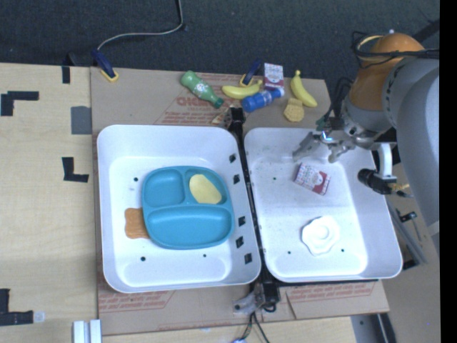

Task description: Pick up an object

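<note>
My gripper (pixel 319 148) hangs over the far part of the right bin (pixel 371 259), its fingers spread open with nothing between them. Just below it a small red and white packet (pixel 312 179) lies on the bin floor. A white round lid-like piece (pixel 318 235) rests nearer the front of the same bin. In the left bin (pixel 118 249) a blue divided plate (pixel 187 207) carries a yellow piece (pixel 206 189), and an orange piece (pixel 133 223) pokes out from under the plate's left edge.
Behind the bins on the cardboard lie a green bottle (pixel 201 88), two bananas (pixel 240 90) (pixel 303 91), a blue bottle (pixel 258 101), a small carton (pixel 273 73) and a yellow piece (pixel 293 110). The arm's grey body (pixel 418 113) fills the right side.
</note>
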Controlling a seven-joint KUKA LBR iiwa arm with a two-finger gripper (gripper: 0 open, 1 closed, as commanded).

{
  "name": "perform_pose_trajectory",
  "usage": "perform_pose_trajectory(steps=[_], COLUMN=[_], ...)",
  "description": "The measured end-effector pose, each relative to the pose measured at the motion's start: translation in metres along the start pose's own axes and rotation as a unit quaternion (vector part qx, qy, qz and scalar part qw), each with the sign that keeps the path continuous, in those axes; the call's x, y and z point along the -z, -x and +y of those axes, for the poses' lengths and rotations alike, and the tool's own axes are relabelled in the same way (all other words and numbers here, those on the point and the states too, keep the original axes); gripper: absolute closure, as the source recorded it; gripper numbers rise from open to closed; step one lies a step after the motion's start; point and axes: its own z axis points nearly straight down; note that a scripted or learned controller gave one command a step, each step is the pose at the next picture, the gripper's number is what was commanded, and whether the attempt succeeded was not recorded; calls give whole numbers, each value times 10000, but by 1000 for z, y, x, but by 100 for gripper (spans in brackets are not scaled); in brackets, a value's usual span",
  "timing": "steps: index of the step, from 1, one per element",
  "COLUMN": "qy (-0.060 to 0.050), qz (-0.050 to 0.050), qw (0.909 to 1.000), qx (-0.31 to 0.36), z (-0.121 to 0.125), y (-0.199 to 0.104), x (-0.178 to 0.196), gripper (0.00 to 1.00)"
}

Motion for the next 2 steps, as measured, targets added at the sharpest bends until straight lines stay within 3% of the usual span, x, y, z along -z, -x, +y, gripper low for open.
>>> perform_pose_trajectory(steps=[1, 2], qy=[-12, 18], qz=[7, -4], qw=[10000, 10000], qx=[-7, -9], z=[-27, -54], y=[-36, -26], x=[-29, -30], gripper=[0, 0])
